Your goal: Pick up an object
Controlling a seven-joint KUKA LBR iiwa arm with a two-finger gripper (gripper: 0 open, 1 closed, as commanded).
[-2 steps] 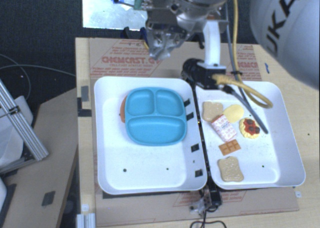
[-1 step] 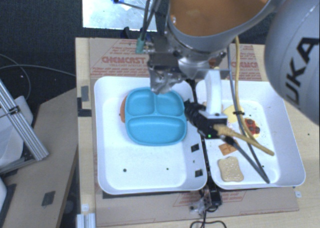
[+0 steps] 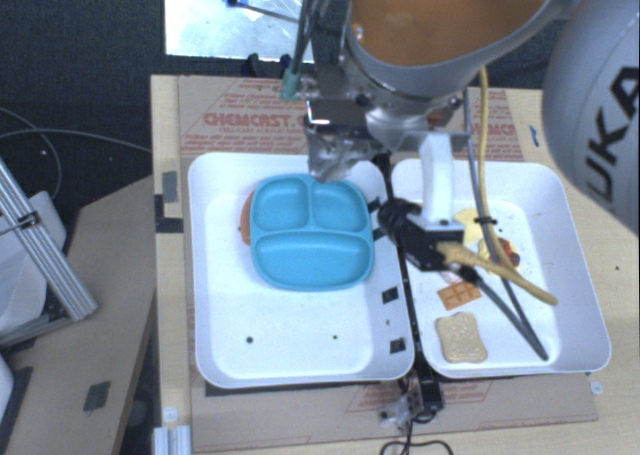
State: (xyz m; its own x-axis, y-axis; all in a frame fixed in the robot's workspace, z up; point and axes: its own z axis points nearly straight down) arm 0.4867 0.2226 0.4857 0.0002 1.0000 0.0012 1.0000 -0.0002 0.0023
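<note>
A blue divided plate [image 3: 312, 233] lies in the left white bin [image 3: 290, 343], toward its far half. An orange thing [image 3: 244, 219] peeks out from under the plate's left edge. My gripper [image 3: 334, 159] hangs at the plate's far rim, near the bin's back wall, and nothing shows between its fingers. In the right white bin [image 3: 575, 273] lie a slice of toast [image 3: 462, 337], a small waffle piece [image 3: 459, 295], long black tongs [image 3: 516, 315] and a pale yellow stick [image 3: 512, 278] across them.
The arm's large grey and orange body overhangs the back of both bins. A yellow piece [image 3: 466, 217] and small red bits [image 3: 506, 249] sit in the right bin. The ridge between the bins [image 3: 398, 293] runs front to back. Cardboard lies beneath the bins.
</note>
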